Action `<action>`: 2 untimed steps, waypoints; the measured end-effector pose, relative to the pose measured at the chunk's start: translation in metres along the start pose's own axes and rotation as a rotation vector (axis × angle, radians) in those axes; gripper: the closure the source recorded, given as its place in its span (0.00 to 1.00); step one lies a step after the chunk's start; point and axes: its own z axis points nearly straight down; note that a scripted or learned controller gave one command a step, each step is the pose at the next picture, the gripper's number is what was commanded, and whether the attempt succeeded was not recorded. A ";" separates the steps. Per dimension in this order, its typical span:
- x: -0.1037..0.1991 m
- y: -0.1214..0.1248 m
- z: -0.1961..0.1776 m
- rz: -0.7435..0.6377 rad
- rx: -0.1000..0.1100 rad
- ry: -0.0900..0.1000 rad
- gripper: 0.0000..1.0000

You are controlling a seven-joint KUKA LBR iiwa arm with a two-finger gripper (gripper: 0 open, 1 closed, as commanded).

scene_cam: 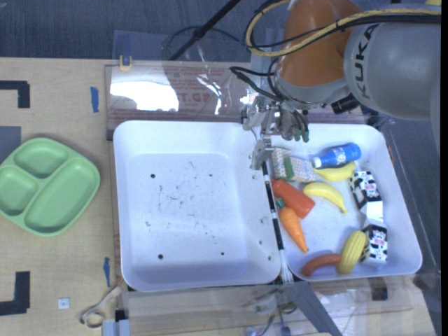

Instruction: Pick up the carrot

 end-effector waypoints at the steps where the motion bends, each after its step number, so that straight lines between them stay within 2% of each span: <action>1: -0.002 0.000 -0.013 0.002 -0.005 -0.010 1.00; 2: -0.003 -0.063 -0.059 0.112 0.002 -0.001 1.00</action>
